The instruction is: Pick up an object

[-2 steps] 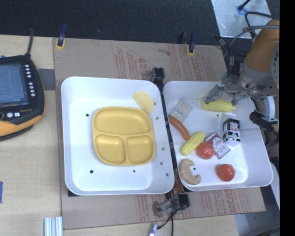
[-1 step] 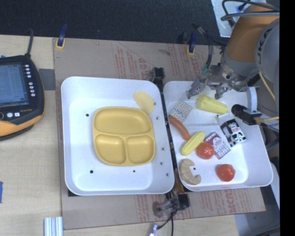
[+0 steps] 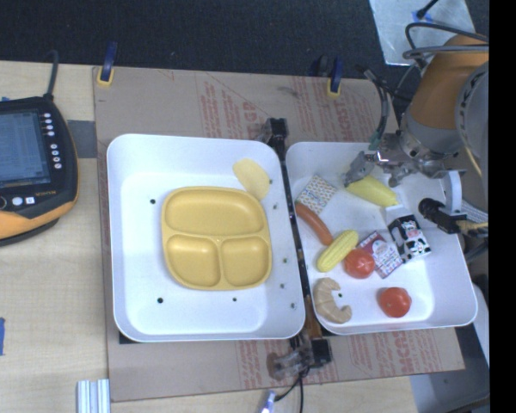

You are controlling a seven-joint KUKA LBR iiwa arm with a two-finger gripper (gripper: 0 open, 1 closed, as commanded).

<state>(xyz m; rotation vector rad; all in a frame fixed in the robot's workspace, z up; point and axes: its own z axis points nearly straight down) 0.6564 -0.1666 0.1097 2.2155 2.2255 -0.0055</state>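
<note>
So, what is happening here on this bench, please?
A grey and orange robot arm reaches in from the right over the right bin. Its gripper is low at the bin's far side, right at a yellow toy piece; whether it grips it cannot be told. Also in this bin lie a toy hot dog, a corn cob, two tomatoes, a croissant and small packets. The left bin holds a yellow divided plate.

arm: my grey casing with an orange band above the wrist | cables: thin dark ones looped above that band | gripper (image 3: 367, 172): my grey metal fingers below a silver wrist block
</note>
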